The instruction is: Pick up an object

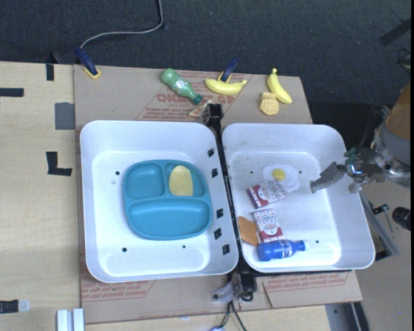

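Here the shallow white right bin (331,143) holds the candidates, all lying toward nine o'clock from the grey two-finger gripper (326,179), which hangs over the bin's right side with nothing between its fingers, though blur hides whether they are parted. Nearest is a small white piece with a yellow centre (280,176), perhaps a toy egg. The blue plastic bottle (281,249) lies toward seven o'clock, long axis nearly left-right.

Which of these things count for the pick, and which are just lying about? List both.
For the pick, in the right bin near the gripper:
blue bottle
two red-and-white packets
orange piece
fried egg toy

Lying about:
blue tray with yellow piece, left bin
green bottle, two bananas, yellow chunk, behind the bins
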You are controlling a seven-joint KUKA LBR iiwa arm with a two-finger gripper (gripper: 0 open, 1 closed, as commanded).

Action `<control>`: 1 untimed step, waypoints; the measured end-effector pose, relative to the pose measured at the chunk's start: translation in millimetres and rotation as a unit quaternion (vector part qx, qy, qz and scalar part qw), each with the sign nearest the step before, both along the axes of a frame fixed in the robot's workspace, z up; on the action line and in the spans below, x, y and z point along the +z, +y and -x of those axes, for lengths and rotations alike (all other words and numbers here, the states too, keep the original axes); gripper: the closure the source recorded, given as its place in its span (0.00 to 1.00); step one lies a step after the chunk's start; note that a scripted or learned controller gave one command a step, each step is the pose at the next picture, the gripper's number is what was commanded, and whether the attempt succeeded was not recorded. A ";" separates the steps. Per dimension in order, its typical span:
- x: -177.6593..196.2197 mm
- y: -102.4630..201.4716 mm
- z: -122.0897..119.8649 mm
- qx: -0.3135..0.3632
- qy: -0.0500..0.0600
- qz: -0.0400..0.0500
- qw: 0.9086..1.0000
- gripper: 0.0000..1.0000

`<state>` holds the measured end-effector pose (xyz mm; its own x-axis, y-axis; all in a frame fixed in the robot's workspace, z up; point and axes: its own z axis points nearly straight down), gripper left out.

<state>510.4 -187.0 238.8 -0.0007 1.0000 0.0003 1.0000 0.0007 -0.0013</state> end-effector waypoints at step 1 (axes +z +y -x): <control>-99.9 33.9 -56.1 0.000 0.002 -0.001 1.000 0.00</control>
<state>566.5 -153.2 138.9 -0.0015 1.0000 0.0015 1.0000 0.0015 -0.0044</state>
